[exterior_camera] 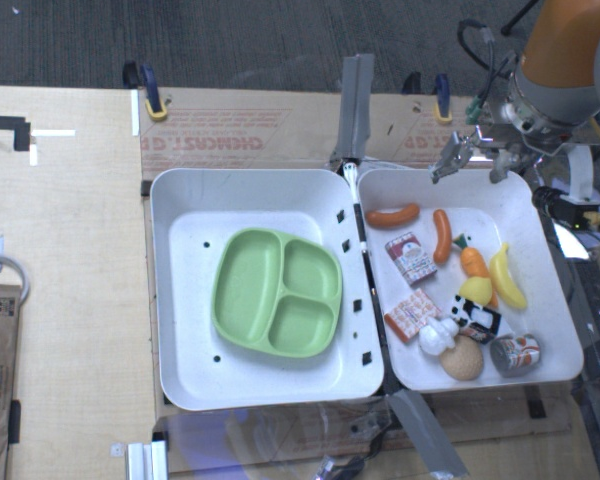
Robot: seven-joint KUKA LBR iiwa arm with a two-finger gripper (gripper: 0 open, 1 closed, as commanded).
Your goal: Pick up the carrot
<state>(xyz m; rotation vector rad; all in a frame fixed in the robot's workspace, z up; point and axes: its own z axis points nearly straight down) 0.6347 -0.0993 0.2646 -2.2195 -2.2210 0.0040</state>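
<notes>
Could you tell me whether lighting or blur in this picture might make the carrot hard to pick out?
Camera view: even, soft light with faint shadows; the carrot reads sharp and orange against the right bin; the gripper, above the bin's far rim, looks slightly soft; a pale sheen smears the bench's near edge, below the bins.

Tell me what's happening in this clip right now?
The arm's gripper hangs above the far edge of the right bin, with its fingers apart and nothing between them. The carrot lies untouched in that bin, between a sausage and a banana. The left bin holds a green divided plate. No pick has started yet.
</notes>
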